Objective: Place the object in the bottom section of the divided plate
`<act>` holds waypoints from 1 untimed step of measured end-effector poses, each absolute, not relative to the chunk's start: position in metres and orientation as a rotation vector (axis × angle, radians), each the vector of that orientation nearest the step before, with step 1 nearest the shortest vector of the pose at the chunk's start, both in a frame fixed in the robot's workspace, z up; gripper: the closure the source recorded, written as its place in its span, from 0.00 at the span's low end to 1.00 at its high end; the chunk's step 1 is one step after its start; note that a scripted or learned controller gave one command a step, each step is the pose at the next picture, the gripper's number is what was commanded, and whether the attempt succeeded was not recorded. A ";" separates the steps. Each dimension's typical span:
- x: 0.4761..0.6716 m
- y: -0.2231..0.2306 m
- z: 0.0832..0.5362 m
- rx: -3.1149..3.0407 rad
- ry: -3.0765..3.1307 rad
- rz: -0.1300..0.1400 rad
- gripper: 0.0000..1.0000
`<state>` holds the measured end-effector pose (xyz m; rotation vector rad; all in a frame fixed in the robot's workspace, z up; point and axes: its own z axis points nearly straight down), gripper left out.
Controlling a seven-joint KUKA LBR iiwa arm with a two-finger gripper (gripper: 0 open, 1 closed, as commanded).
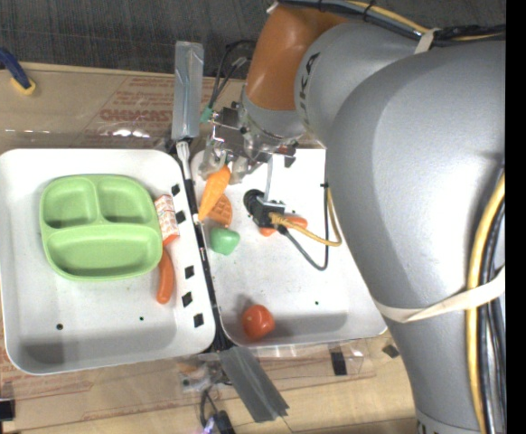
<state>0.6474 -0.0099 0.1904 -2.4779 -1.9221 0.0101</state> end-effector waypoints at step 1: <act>0.609 0.052 0.191 -2.544 -1.837 0.009 1.00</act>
